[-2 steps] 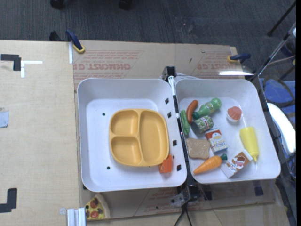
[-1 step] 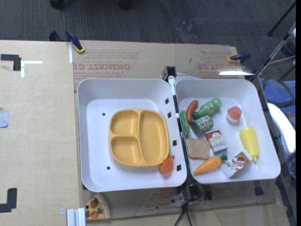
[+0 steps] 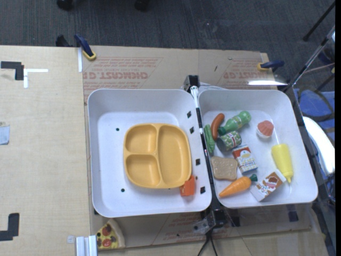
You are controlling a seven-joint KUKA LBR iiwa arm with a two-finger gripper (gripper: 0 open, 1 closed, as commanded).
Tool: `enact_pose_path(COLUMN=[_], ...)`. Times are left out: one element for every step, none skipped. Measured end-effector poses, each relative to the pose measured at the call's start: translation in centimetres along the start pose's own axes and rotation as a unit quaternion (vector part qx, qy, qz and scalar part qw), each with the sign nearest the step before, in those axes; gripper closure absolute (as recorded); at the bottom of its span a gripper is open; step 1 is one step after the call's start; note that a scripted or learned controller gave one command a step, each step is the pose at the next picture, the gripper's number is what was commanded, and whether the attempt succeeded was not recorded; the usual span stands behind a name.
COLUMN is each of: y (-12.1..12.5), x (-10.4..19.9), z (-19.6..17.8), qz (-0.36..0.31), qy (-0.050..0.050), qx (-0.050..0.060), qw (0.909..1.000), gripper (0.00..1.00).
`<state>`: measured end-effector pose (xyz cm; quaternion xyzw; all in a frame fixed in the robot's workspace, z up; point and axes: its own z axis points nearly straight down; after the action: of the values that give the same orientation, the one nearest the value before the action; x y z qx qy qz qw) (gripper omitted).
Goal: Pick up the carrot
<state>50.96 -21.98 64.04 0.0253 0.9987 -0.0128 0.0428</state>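
Mirrored lettering on the cardboard (image 3: 139, 73) under the bins was too blurred to read. The carrot (image 3: 235, 186) lay near the right bin's (image 3: 305, 193) near edge, just beside the bread slice (image 3: 224, 167), with bare floor nearer. The gripper's state could not be told.
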Motion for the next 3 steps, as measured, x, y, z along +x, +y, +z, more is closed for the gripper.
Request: enact_pose_path(y=[0.0,0.0,0.0], x=[-0.3,-0.7,-1.0], z=[-1.0,-2.0,-3.0], qz=[-0.001,-0.002,-0.003], qy=[-0.004,-0.009,-0.014], qx=[0.001,0.002,0.004], qw=[1.0,1.0,0.9999], gripper=[1.0,1.0,1.0])
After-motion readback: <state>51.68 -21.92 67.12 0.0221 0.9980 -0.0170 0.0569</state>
